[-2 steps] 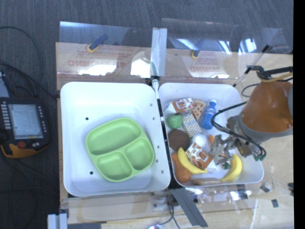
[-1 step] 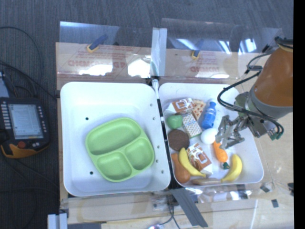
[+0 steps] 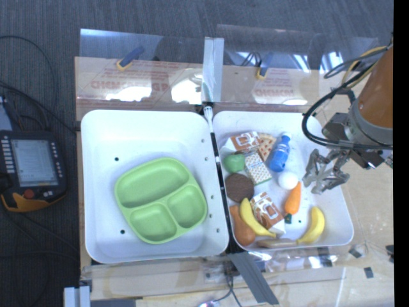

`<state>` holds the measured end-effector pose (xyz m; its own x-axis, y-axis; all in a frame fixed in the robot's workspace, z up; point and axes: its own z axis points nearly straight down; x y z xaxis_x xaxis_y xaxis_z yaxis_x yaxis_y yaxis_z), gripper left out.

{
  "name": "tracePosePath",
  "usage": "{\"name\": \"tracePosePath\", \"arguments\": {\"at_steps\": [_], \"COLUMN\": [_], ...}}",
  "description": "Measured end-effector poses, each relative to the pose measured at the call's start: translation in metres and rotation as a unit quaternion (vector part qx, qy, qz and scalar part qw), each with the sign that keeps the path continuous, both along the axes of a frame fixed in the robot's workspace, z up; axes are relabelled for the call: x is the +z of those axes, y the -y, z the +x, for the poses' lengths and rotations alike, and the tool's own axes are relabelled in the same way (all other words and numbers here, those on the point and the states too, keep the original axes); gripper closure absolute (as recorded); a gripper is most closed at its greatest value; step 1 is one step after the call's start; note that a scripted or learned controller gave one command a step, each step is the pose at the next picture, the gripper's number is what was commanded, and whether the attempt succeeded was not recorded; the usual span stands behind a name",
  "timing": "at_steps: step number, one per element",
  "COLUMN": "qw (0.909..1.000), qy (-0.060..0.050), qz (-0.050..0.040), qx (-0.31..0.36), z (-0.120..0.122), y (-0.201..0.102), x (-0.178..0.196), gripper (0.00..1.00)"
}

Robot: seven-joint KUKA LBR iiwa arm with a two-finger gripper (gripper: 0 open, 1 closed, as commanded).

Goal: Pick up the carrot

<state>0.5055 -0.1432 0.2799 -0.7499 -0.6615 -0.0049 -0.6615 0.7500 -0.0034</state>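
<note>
The orange carrot (image 3: 293, 199) lies in the right bin (image 3: 339, 232), its green tip pointing toward the front, between a white egg (image 3: 288, 180) and a yellow banana (image 3: 313, 225). My gripper (image 3: 325, 175) hangs over the bin's right side, just right of and slightly behind the carrot. Its fingers are spread open with nothing between them.
The right bin also holds a blue bottle (image 3: 279, 153), snack packets (image 3: 250, 143), a green fruit (image 3: 234, 162), a brown round item (image 3: 239, 187) and a second banana (image 3: 252, 219). A green divided plate (image 3: 161, 199) lies in the left bin (image 3: 102, 139). A tablet (image 3: 32, 165) rests far left.
</note>
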Motion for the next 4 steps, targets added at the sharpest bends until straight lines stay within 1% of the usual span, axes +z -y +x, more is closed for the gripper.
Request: {"name": "tracePosePath", "arguments": {"at_steps": [1,4], "qw": [0.9812,0.9815], "qy": [-0.002,0.001], "qz": [0.0002,0.0041], "qx": [0.193,0.191], "z": [-0.011,-0.007], "y": [0.048,0.044], "x": [-0.009,0.018], "gripper": [1.0,1.0]}}
